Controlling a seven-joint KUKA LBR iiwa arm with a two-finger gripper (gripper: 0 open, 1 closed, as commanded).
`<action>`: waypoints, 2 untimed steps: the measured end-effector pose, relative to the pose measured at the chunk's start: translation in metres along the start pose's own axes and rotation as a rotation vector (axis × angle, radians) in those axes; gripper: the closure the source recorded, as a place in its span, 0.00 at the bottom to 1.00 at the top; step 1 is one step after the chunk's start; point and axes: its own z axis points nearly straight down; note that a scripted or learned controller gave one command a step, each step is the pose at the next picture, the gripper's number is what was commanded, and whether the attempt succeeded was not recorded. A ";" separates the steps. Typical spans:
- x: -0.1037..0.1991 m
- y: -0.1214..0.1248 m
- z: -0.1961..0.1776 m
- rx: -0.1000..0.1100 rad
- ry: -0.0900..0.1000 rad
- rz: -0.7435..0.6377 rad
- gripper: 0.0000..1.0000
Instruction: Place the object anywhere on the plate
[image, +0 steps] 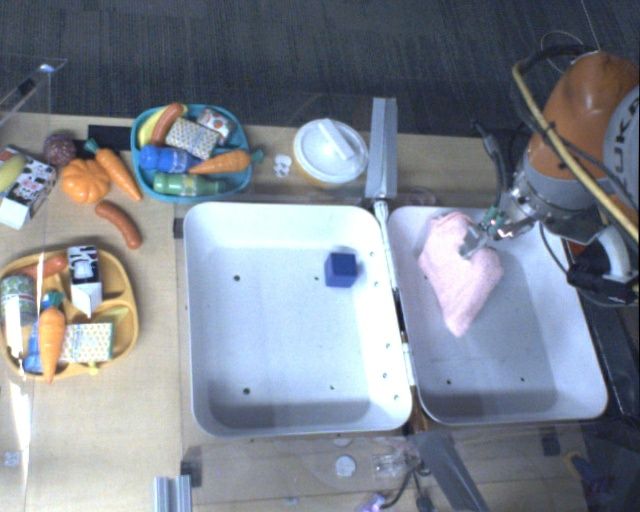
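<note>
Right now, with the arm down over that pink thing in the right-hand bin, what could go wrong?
The gripper sits at the top edge of the pink plate, which lies tilted against the right bin; a push there might tip or slide it. The blue cube lies alone in the left bin, across the divider from the plate, so it likely has to be carried over that ridge and could drop on the way.

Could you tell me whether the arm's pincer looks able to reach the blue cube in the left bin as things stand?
Probably yes: the blue cube sits alone on the left bin's floor, open from above. The pincer is at the pink cloth in the right bin.
</note>
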 end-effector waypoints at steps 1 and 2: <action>0.001 0.002 -0.014 0.001 0.000 -0.007 1.00; 0.048 0.025 -0.008 0.000 0.001 -0.409 1.00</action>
